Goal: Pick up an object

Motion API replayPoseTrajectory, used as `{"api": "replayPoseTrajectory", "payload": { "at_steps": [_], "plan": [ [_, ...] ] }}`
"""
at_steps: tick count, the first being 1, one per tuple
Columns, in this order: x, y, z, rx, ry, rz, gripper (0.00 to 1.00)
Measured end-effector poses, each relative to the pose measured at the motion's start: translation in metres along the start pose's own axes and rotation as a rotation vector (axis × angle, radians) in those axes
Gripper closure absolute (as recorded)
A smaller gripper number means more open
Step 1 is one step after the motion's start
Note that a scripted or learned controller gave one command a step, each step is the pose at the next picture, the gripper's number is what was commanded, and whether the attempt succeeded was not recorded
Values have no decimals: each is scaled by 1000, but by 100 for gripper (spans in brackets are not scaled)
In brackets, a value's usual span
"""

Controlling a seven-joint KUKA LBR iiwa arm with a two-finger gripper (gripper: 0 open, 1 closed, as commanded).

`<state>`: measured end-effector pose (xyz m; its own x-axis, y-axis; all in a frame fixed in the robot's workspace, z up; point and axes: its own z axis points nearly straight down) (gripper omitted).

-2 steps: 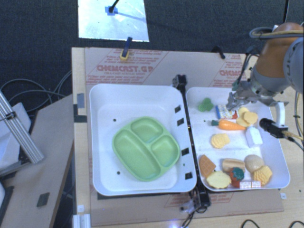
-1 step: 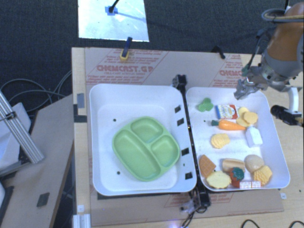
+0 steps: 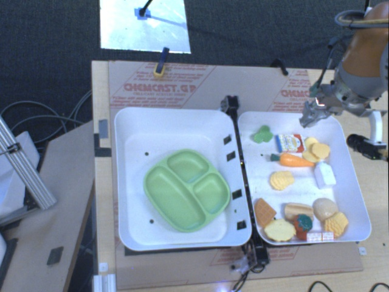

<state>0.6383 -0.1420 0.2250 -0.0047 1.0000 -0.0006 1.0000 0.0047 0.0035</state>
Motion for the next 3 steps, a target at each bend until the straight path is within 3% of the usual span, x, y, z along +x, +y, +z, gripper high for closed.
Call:
{"api": "replayPoseTrajectory", "payload": {
  "at_steps": [1,3],
  "plan": [
    [62,-5,-7,1,3,-6,100],
    [156,-9,4,3,2,-4,100]
  ]
}}
